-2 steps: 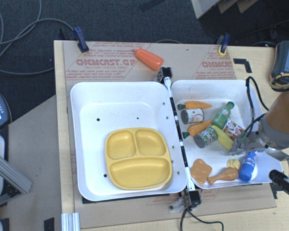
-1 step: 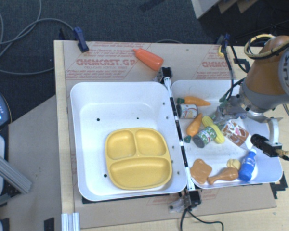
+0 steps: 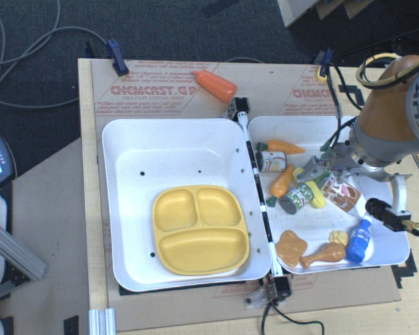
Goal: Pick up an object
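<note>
1. The likeliest target is the green-labelled can [image 3: 302, 195], lying on its side in the middle of the right bin [image 3: 398, 253], just beside a small carrot [image 3: 282, 181] on its left and a red-and-white packet [image 3: 342, 195] on its right.
2. The gripper [image 3: 320, 170] hangs low over this cluster, just above the can and packet; whether it touches either I cannot tell.
3. To do this step well, I judge it should centre over one item, descend straight and close across the can's narrow width, so the carrot and packet are not caught too.
4. How far the gripper is parted I cannot tell; nothing is visibly held.
5. Further out lie a blue bottle [image 3: 359, 241], a chicken drumstick [image 3: 322, 255], and a yellow divided plate [image 3: 200, 229] in the left bin [image 3: 126, 187].
</note>
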Controlling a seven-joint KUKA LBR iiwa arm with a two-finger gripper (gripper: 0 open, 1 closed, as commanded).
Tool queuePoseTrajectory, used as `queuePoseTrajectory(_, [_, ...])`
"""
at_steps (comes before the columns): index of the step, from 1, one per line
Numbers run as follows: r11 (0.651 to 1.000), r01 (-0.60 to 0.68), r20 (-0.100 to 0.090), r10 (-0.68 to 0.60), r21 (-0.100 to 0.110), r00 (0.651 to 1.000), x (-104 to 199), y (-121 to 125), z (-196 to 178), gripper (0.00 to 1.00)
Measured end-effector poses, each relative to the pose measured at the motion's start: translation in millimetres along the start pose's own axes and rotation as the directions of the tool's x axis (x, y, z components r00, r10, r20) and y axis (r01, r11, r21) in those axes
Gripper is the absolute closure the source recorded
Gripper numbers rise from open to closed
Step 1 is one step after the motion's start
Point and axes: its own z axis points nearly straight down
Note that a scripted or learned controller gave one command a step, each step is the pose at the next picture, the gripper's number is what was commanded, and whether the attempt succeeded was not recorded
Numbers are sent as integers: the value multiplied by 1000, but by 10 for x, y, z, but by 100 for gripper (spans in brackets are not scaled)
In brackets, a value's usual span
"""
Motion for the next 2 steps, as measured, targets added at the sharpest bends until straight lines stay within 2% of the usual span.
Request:
queuePoseTrajectory(1, [1000, 0, 3, 0, -22, 1000, 350, 187, 364, 0])
queuePoseTrajectory(2, [1000, 0, 0, 0, -21, 1000, 414, 273, 438, 0])
